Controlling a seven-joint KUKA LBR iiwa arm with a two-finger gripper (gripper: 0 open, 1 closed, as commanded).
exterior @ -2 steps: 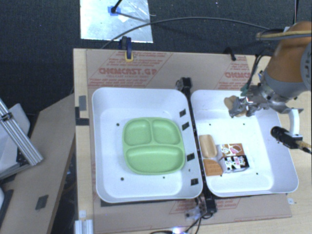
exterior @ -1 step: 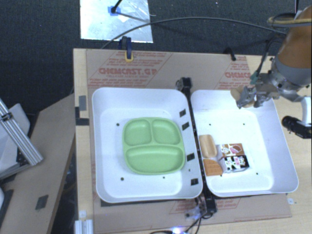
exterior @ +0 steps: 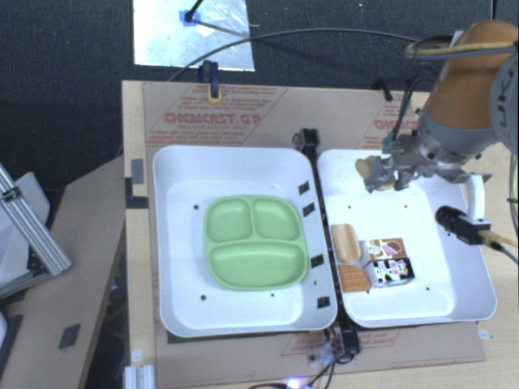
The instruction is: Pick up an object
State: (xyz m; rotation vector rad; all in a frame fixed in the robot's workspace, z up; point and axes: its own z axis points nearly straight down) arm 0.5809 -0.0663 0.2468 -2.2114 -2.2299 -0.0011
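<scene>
From above, my hand [exterior: 388, 173] hangs over the far part of the right bin [exterior: 462, 298]; can't tell how it's set. The stuff to grab, a tan piece [exterior: 345, 243], an orange block [exterior: 353, 277] and a card [exterior: 391, 259], sits near-left of it. Dropping straight down probably gets nothing, and they're bunched, so I might knock one away.

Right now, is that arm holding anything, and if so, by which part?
It cannot be told. The gripper is low over the back of the right bin, with something tan at its tip, too blurred to identify. The small items near the front lie untouched.
</scene>
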